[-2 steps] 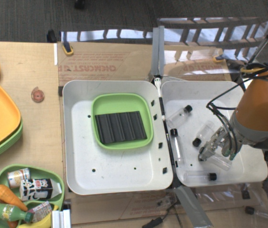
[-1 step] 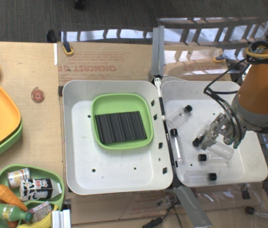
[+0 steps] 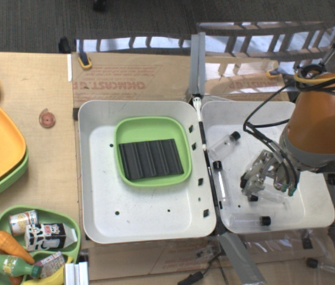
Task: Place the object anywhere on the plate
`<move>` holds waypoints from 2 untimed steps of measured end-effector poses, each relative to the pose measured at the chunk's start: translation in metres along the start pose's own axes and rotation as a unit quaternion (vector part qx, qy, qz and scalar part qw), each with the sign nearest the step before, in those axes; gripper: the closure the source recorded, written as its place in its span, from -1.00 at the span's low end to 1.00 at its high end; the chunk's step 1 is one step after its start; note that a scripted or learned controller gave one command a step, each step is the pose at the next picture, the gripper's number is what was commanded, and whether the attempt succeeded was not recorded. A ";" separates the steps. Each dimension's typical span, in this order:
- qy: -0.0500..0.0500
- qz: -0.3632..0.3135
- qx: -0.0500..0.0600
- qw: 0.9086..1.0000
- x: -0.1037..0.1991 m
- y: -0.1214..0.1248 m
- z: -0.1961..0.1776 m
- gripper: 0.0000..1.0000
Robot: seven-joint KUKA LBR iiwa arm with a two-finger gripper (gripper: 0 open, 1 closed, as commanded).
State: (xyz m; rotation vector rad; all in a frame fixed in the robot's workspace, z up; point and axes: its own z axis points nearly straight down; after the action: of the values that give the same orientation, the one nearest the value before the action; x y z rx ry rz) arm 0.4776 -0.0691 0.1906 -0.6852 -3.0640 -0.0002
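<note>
The hand (image 3: pixel 255 190) hangs low in the right bin (image 3: pixel 309 215); I cannot tell its grip. No object is discernible, so handling cannot be judged. The green plate (image 3: pixel 153 129) waits.

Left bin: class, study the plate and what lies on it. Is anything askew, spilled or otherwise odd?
Slightly. The green plate sits toward the back of the left bin, and the dark ridged slab lies on it a little tilted, not square to the rim. Nothing is spilled or visibly damaged.
</note>
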 end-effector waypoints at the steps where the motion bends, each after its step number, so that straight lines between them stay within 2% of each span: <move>1: 0.000 -0.102 0.000 0.995 0.005 0.011 0.000 1.00; 2: -0.002 -0.133 0.000 0.991 0.006 0.031 -0.025 1.00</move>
State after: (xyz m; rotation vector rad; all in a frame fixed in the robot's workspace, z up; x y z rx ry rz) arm 0.4855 -0.0388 0.2158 -0.2724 -3.1320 -0.0006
